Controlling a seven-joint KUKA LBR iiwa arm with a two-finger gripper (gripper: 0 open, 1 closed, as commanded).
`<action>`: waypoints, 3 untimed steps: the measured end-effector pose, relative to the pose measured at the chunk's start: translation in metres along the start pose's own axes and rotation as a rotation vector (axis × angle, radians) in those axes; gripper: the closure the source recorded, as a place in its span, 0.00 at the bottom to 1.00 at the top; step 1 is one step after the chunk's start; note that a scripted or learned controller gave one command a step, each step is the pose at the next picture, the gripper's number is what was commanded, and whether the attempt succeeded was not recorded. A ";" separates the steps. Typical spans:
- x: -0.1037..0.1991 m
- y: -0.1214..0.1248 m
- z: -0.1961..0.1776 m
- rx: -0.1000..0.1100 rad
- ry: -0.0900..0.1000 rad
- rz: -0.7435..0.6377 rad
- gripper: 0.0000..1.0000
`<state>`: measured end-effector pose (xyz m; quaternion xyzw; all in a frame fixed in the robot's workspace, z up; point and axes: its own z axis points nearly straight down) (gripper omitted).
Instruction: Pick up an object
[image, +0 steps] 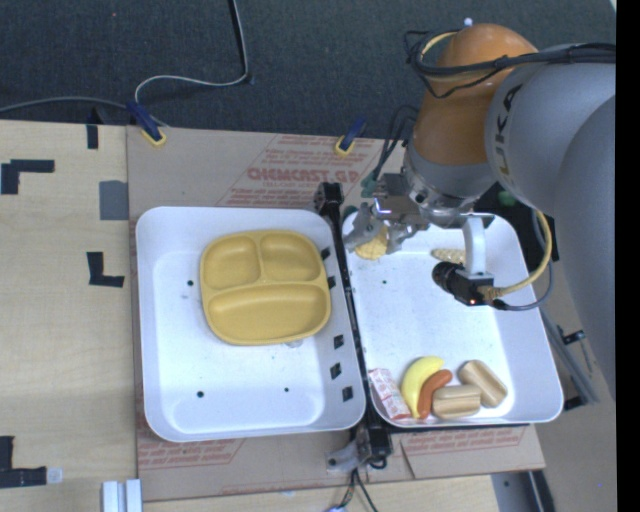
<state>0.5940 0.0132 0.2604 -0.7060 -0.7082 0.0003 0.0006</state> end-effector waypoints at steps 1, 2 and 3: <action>-0.056 0.074 0.006 0.000 -0.002 0.003 1.00; 0.010 0.069 0.005 0.001 0.000 0.001 1.00; -0.081 0.045 -0.011 0.000 -0.002 0.005 1.00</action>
